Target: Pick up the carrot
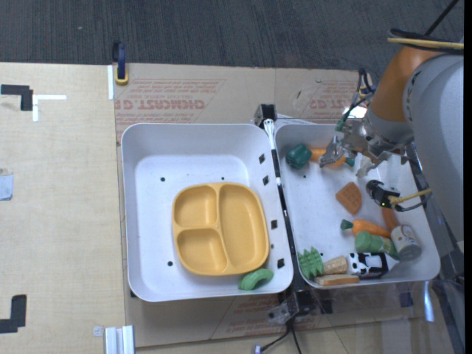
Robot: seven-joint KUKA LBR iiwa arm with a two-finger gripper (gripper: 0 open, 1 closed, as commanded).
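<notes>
Gripper (pixel 341 152): over right bin's (pixel 310 220) far end; finger state unclear.
Carrot (pixel 366 228): lying near bin's right wall, apart from gripper.

hand (pixel 341 152) low in right bin's (pixel 317 216) far end over an orange piece | carrot (pixel 366 228) near front wall | yellow plate (pixel 220 228) in left bin (pixel 147 198)

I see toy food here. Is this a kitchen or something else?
Probably a robot test bench, not a kitchen: a grey arm reaches over two white bins holding a yellow divided plate and toy food like a carrot.
</notes>
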